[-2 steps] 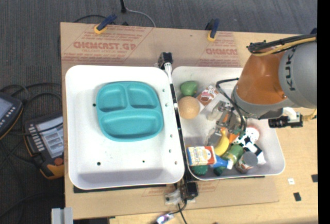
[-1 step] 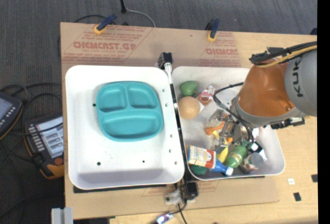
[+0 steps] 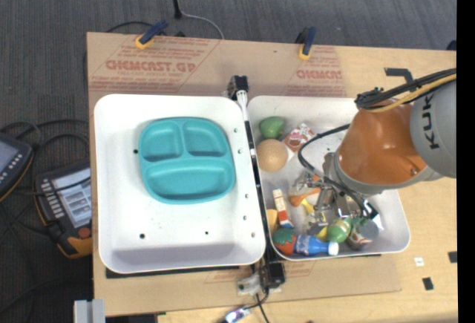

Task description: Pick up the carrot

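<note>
"chemcast gp" board [image 3: 152,66], claw [image 3: 320,199] (over carrot [image 3: 303,200])

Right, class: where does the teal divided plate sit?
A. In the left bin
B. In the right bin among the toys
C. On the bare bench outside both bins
A: the teal divided plate lies flat in the left bin, while the toy food crowds the right bin under the arm.
</note>
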You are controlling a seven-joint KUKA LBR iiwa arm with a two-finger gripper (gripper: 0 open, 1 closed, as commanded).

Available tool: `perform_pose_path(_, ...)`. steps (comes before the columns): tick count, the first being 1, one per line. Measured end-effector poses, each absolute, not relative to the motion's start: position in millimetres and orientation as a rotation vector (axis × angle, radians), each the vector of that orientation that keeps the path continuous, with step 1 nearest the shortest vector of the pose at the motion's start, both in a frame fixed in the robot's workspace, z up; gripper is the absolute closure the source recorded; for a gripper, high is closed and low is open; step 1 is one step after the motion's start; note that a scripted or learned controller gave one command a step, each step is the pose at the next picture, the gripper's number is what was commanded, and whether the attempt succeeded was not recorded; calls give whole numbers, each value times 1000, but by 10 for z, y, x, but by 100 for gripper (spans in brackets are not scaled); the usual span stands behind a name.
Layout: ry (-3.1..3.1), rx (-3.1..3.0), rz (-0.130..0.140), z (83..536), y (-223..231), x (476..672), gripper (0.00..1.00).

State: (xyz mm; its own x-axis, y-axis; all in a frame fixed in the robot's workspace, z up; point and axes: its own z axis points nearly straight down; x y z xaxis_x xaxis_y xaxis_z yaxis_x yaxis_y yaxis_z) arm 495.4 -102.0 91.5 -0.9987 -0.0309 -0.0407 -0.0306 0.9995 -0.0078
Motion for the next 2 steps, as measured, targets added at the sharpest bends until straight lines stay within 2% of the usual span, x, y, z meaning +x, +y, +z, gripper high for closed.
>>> perform_pose_path(1, 3142, -16, -2, 879, -948, 5415, 0)
perform_pose_path(2, 3091, -448, -2, 895, -1072, 5381, 0)
